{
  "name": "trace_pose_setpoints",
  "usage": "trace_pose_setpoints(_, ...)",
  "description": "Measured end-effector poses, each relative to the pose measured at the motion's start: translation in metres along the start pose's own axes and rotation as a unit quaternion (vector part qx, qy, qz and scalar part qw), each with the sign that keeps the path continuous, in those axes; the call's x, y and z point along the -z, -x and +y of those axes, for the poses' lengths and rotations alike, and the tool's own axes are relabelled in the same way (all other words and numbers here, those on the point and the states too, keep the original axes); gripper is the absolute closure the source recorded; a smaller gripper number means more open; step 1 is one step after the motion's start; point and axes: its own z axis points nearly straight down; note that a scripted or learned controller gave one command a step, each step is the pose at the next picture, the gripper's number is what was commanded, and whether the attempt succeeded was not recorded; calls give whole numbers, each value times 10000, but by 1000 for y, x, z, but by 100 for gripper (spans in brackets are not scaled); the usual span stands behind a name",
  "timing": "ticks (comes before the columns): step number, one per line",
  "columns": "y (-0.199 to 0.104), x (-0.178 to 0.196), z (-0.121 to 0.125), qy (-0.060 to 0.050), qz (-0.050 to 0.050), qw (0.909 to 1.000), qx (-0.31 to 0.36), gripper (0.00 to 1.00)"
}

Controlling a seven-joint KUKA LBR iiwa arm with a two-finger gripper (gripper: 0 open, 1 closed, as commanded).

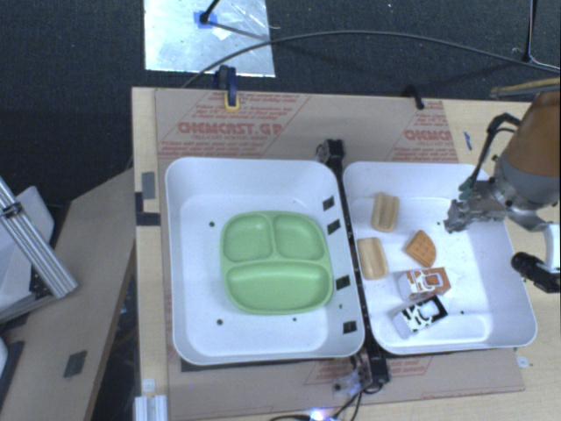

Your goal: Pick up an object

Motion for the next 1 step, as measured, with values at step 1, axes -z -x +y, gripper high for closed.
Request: trace_pose_setpoints(1,-1,44,4,-1,2,10000,29,100)
